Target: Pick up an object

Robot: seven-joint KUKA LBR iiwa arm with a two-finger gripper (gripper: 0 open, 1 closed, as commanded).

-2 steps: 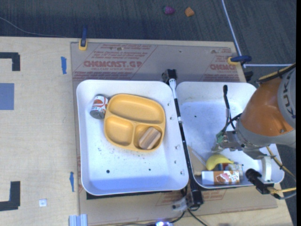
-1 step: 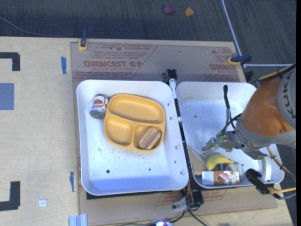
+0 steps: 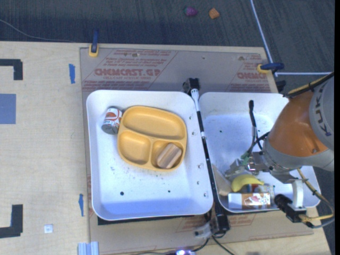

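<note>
Left bin (image 3: pixel 101 185): we recorded a yellow divided tray (image 3: pixel 151 137) near its upper middle, a tan bread roll (image 3: pixel 169 155) in the tray's lower right compartment, and a small can (image 3: pixel 111 120) lying touching the tray's left edge.

Right bin (image 3: pixel 228 116): we recorded a banana (image 3: pixel 245 182) and, just below it, a white tube (image 3: pixel 249 200) with a red label, both near the front wall.

Arm (image 3: pixel 300 137): reached over the right bin. Its end effector (image 3: pixel 241 166) sat just above the banana; we could not tell its opening.
</note>
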